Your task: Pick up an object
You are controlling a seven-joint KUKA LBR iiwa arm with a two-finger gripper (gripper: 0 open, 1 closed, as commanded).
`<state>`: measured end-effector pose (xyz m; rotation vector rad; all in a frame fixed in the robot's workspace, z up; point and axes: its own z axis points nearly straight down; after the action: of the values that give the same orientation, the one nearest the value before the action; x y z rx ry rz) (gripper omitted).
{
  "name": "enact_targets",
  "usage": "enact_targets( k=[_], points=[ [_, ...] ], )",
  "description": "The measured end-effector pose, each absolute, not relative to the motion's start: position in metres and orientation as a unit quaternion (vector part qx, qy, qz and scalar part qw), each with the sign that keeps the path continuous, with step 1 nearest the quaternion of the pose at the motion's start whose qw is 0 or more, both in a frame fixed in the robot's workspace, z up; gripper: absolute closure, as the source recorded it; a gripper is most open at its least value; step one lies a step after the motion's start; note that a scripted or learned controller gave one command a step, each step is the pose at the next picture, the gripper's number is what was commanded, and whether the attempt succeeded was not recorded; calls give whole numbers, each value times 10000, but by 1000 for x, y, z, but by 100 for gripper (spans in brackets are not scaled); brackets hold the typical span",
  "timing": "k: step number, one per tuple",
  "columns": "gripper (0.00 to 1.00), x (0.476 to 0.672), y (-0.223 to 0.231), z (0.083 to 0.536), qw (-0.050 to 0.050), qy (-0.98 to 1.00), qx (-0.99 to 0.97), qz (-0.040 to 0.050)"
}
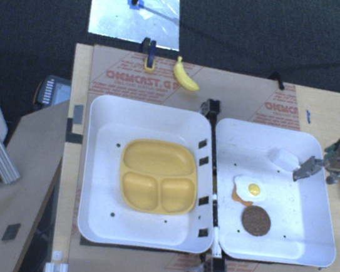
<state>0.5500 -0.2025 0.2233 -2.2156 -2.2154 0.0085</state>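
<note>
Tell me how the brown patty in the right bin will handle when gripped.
The brown patty lies flat and low, so fingers probably struggle to get under it. Its round disc shape suggests it slides rather than rolls. It looks light, likely toy food.

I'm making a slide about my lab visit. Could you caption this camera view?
Gripper over the right bin near a fried egg and brown patty; yellow tray in the left bin.

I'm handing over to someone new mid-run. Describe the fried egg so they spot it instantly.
Look in the right bin of the two white ones. Near its left side, close to the divider, lies the fried egg: a flat white patch with a yellow yolk. Just below it sits a round brown patty, which is dark and has no yolk.
</note>
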Motion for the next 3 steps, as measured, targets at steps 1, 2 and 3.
enact_targets(
  k=[1, 2, 3],
  points=[
    [0, 553, -202, 230, -7, -7083, -7059, -3],
    [0, 557, -195, 170, 12, -7083, -7059, 5],
    [0, 559, -188, 110, 13, -7082, -7060, 5]
  ],
)
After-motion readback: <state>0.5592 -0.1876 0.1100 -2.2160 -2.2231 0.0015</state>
